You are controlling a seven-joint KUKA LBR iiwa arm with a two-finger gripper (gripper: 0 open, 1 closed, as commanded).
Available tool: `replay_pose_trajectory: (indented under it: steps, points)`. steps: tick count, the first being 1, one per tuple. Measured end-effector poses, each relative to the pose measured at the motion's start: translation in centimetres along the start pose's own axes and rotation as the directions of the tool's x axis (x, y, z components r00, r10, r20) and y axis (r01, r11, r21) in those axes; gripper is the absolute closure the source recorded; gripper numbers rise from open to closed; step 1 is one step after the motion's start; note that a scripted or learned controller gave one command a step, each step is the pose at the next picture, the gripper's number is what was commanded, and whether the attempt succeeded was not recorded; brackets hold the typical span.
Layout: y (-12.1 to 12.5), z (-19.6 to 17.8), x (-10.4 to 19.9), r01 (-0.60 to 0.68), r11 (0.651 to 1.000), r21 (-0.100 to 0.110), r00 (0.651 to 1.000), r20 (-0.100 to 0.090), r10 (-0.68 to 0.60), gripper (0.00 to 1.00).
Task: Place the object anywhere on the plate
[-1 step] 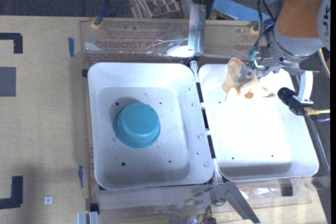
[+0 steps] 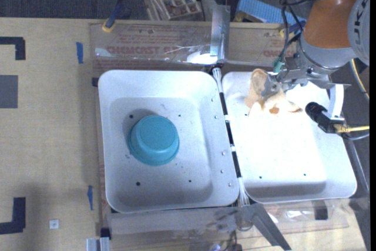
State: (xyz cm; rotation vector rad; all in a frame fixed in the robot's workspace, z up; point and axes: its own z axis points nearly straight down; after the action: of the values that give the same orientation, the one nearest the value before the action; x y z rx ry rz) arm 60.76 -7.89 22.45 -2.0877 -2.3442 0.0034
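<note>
A round teal-blue plate (image 2: 154, 139) lies in the left white bin (image 2: 111, 91), a little left of its middle. The object (image 2: 257, 90) is tan and orange, lumpy and irregular, and lies at the far left of the right bin (image 2: 294, 185), near its back wall. My gripper (image 2: 274, 87) hangs from the grey and orange arm directly over the object's right side and hides part of it. Whether it touches the object is unclear from this slant.
A metal divider (image 2: 218, 38) and a cardboard strip (image 2: 153, 47) run behind the bins. A black fitting with cables (image 2: 320, 114) sticks out beside the wrist over the right bin. Clutter lies beyond the bench at the top.
</note>
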Motion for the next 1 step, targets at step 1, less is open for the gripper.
replay_pose_trajectory:
  steps: [1]
  points:
    - [-2.85, 0.19, 5.07, 0.388, 0.922, -0.001, 0.922, 0.000, -0.388, 1.00]
